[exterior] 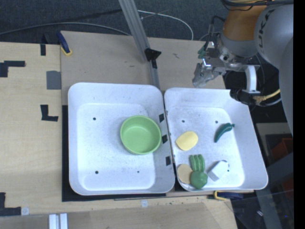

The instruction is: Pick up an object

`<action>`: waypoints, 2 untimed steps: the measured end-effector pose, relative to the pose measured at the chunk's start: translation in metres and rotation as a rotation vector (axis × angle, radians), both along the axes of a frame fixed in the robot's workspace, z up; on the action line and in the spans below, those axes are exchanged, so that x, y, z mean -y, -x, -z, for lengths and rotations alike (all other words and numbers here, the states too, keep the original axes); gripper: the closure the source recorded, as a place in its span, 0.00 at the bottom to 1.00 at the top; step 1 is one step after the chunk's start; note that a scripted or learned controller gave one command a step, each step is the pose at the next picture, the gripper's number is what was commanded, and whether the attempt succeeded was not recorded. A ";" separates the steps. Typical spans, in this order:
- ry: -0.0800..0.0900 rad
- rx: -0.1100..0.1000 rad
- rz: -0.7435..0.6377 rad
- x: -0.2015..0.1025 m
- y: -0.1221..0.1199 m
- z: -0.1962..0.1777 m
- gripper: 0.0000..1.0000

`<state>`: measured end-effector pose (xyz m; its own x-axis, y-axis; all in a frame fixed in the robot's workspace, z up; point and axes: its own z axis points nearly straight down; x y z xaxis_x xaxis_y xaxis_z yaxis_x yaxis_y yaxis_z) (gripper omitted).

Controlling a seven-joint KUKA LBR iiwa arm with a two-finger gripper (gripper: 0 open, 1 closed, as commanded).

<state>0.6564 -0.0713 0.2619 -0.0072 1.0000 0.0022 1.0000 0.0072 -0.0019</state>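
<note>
Gripper point(204, 75) hangs above the far rim of the right bin point(248, 123), near that bin's far-left corner, over bench surface rather than over the bin floor. Cannot tell how the claw is set from this slant; nothing seen in it. Arm point(267, 23) comes in from upper right, orange band above the wrist. Candidate objects all lie in the right bin, toward the near side and well apart from the gripper. Yellow piece point(186, 140), oval and flattish, sits left of centre on the bin floor, closest of the lot to the claw but still well short of it. Dark green pepper-shaped piece point(222, 131) lies tilted to the right of the yellow one, apart from it. At the near-left corner a cluster: a pale tan round piece point(182, 171), a green ribbed piece point(197, 162) and a green round piece point(199, 179), touching or overlapping one another; cannot tell whether they are separate items. Just right of them a small grey-and-white block point(218, 170). Left bin point(86, 99) holds a light green bowl point(140, 135), upright, right of centre, near the wall shared with the right bin.
</note>
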 end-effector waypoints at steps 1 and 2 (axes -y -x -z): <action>0.000 0.000 0.001 -0.053 -0.004 0.002 1.00; 0.001 0.000 0.001 -0.108 -0.006 0.009 1.00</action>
